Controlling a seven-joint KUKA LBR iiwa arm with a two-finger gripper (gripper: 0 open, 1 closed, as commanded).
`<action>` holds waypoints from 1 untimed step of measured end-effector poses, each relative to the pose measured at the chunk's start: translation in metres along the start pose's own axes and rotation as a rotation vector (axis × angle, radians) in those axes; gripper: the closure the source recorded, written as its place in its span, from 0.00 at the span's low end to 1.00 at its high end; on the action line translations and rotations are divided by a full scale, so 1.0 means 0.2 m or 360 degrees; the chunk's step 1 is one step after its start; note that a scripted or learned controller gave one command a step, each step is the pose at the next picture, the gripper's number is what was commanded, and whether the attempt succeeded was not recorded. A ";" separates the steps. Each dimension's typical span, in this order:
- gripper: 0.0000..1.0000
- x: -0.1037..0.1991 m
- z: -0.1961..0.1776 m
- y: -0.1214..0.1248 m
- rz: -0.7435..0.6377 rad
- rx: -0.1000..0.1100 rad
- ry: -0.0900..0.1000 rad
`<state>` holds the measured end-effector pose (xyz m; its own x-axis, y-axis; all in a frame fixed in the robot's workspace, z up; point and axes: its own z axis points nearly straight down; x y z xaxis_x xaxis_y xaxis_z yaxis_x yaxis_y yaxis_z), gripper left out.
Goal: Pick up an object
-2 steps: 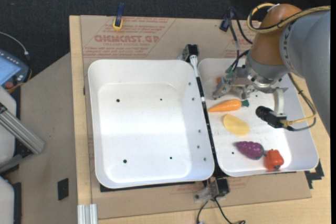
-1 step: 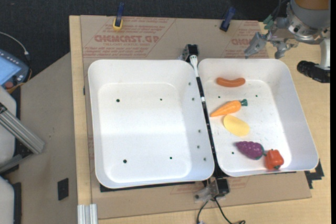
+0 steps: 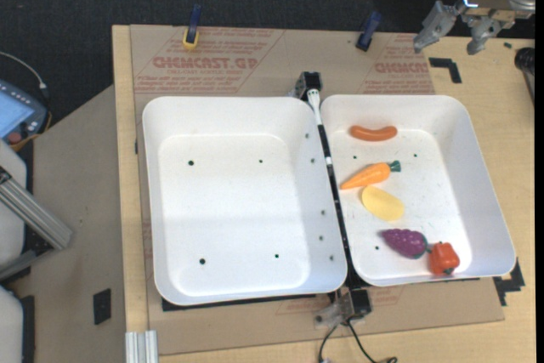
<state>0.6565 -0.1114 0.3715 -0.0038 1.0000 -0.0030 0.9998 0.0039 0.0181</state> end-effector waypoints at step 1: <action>0.00 -0.05 -0.77 -0.02 0.0004 -0.0007 -0.0005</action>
<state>0.6504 -0.1215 0.5246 -0.0014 1.0000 -0.0060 0.9997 0.0016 0.0227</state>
